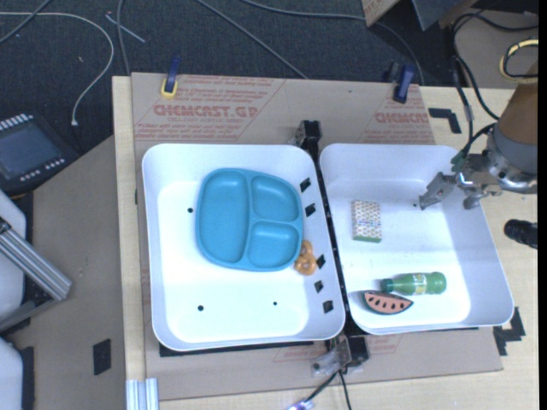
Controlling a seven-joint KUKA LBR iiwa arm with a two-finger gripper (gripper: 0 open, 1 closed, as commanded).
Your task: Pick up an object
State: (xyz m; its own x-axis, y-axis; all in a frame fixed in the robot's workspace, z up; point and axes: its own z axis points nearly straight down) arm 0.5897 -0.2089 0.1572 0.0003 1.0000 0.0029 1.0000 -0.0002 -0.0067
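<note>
- Lying in the right bin (479, 229), three things could be picked: a sponge (367, 220), a green bottle (414, 284) and a watermelon slice (386, 302).
- The sponge, speckled with a green edge, sits near the bin's left wall, about midway up.
- The bottle lies on its side toward the front of the bin, its cap pointing left.
- The slice, red with a dark rind, rests just in front of the bottle, close to or touching it, near the front left corner.
- The gripper (450, 192) hangs over the upper right part of the right bin, well apart from all three things.
- Its fingers are spread apart, with nothing between them.
- The arm (518, 139) comes in from the right, its grey wrist over the bin's right rim.
- The left bin (171, 229) holds a blue divided plate (249, 219), set toward the back and centre.
- A small orange-brown toy (305, 259) sits at the plate's lower right edge, touching it, just beside the wall between the bins.
- Both bins rest on a cardboard sheet (222, 101) with red print.
- Two blue clamps (171, 77) pin the sheet's back edge.
- Cables (85, 24) trail over the dark floor behind the bench.
</note>
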